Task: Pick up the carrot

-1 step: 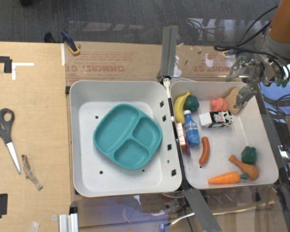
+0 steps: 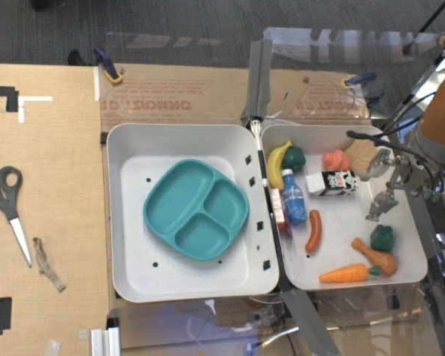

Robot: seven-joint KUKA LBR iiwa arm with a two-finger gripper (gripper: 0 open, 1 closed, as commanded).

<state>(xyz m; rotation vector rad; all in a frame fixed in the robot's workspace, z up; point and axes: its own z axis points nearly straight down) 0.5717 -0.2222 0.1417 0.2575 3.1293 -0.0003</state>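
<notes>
The carrot (image 2: 345, 274) lies along the right bin's (image 2: 408, 277) near edge, at about six o'clock from the gripper (image 2: 380, 191). The gripper hangs over the bin's right side, its fingers spread and pinching nothing, with a green toy (image 2: 382, 236) between gripper and carrot.

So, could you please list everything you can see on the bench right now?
divided plate: 1, teal, left bin
carrot: 1, orange, right bin, near edge
banana: 1, yellow, right bin, far left
bottle: 1, blue, white cap, beside banana
sausage: 1, red-orange, right bin, middle
small carton: 1, black and white, right bin
scissors: 1, grey handles, bench left
bins: 2, white, side by side
pincer: 1, grey, above right bin
</notes>
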